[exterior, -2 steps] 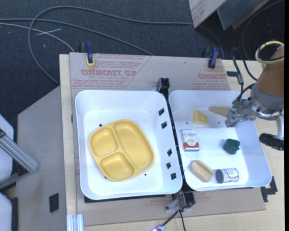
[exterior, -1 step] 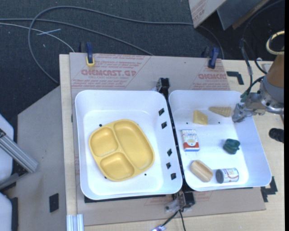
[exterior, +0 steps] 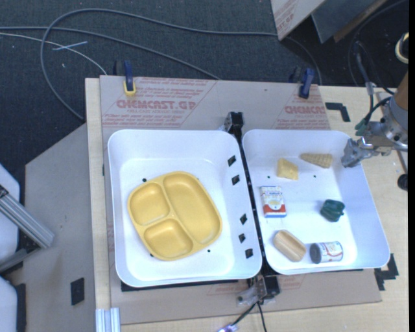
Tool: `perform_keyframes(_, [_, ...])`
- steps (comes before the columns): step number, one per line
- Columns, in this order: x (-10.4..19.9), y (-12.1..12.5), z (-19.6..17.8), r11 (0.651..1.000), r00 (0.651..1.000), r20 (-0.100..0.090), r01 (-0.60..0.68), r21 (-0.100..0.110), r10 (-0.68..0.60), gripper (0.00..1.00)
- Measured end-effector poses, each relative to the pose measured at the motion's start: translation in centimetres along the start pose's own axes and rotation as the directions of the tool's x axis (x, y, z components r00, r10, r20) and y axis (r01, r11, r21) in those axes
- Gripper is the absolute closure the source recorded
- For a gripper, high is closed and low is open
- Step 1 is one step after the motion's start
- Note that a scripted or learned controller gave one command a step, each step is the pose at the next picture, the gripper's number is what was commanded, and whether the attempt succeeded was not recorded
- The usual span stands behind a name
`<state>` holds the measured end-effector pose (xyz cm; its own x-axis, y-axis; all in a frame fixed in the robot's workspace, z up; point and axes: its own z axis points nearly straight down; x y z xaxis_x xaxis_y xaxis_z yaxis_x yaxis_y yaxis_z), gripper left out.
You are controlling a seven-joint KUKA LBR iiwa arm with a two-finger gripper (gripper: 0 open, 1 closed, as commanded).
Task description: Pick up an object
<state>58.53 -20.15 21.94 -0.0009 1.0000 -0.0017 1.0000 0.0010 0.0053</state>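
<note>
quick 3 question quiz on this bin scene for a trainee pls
1. True or false: the yellow divided tray lies in the left bin.
2. Which item lies nearest the gripper? A) small can B) cone-shaped item C) green item
3. How many items lie in the right bin?

Key: 1 true; 2 B; 3 six, counting the red-and-white carton, the yellow wedge and the tan bread roll.

Below my bench I see dark grey carpet (exterior: 58, 78), with thin pale cables (exterior: 71, 45) looping across it. A cardboard box (exterior: 295, 14) sits at the top edge. Two blue clamps (exterior: 129, 76) pin the bench's brown board (exterior: 162, 100) at its far edge.
</note>
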Motion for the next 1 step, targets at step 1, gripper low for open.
perform_keyframes(1, [5.12, 0.16, 0.84, 1.000, 1.000, -0.003, 0.002, 0.007, -0.002, 1.00])
